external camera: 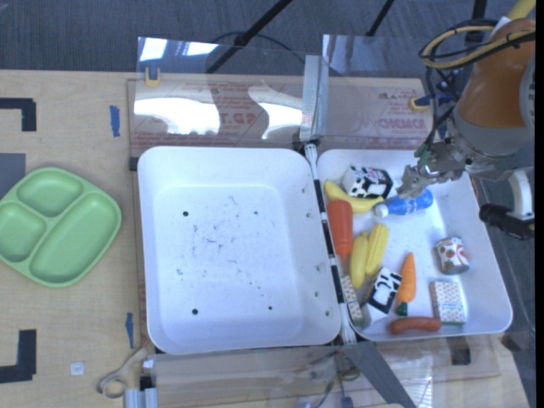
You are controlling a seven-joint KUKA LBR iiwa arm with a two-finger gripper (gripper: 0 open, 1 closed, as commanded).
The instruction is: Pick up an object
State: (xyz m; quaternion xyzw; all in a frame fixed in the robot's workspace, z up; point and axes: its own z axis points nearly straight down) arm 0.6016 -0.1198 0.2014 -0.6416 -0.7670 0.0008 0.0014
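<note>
The right bin holds several toys. A blue bottle-like object lies near its back right, and my gripper hangs just above and behind it, apparently close to its upper edge. Left of the gripper a black-and-white cow toy rests on a yellow banana. An orange carrot and a yellow corn cob lie along the bin's left wall. A small carrot, a second black-and-white toy, a red sausage, a small can and a patterned box sit toward the front.
The left bin adjoins the right one across a hinged divider. A green sectioned plate rests on the bench at far left. Clear panels rise behind both bins. The arm's cables loop above the right bin.
</note>
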